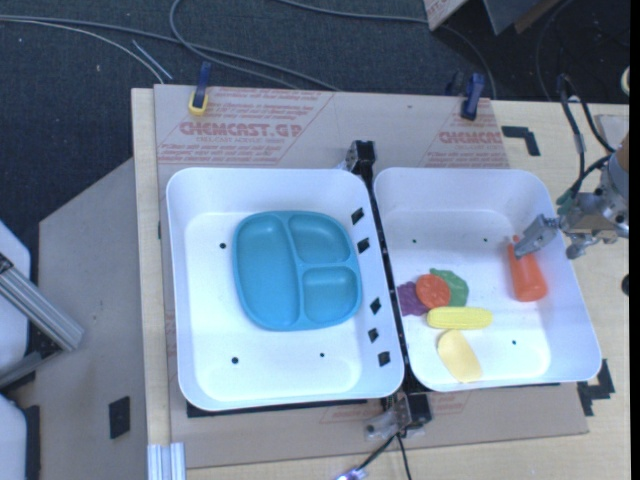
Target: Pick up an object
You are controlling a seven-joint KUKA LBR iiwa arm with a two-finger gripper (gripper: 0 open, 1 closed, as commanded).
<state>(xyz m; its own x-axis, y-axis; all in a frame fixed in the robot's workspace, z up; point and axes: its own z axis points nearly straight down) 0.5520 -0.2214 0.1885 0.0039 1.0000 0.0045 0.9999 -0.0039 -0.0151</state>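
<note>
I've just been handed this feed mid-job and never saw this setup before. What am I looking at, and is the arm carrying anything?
One camera looks down at a slant on a bench with two shallow white bins. The left bin holds a blue divided plate. The right bin holds toy food: an orange carrot-like piece, a yellow corn cob, a pale yellow piece, and a purple, orange and green cluster. The robot arm reaches in from the right; its tool sits just above the orange piece's top end. I cannot tell whether it grips anything.
</note>
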